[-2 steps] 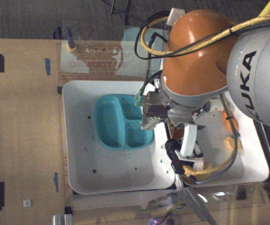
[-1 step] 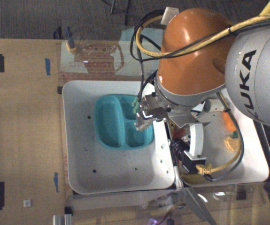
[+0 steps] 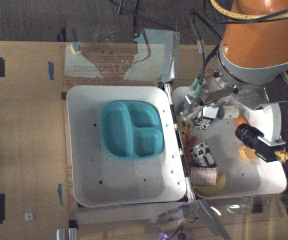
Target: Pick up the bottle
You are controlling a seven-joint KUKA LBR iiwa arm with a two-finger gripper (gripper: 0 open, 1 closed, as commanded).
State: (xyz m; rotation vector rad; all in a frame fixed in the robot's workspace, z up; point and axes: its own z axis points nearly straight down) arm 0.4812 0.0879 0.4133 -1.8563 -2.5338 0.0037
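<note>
My gripper [image 3: 198, 110] hangs low over the far left part of the right bin [image 3: 264, 184], close to the wall shared with the left bin. The grey and orange arm [image 3: 256, 29] covers the bin's far right. A small white item with dark and red marks [image 3: 207, 117] lies right at the gripper; whether it is held I cannot tell. An orange object [image 3: 242, 120] peeks out from beneath the wrist, mostly hidden; it may be the bottle, though its shape is unclear.
A teal divided plate [image 3: 132, 129] lies in the left bin [image 3: 83, 174]. In the right bin's near left corner sit a small patterned box [image 3: 202, 155] and a pinkish block [image 3: 204, 175] on a yellow disc [image 3: 217, 183]. A black cylinder [image 3: 253, 137] juts from the wrist.
</note>
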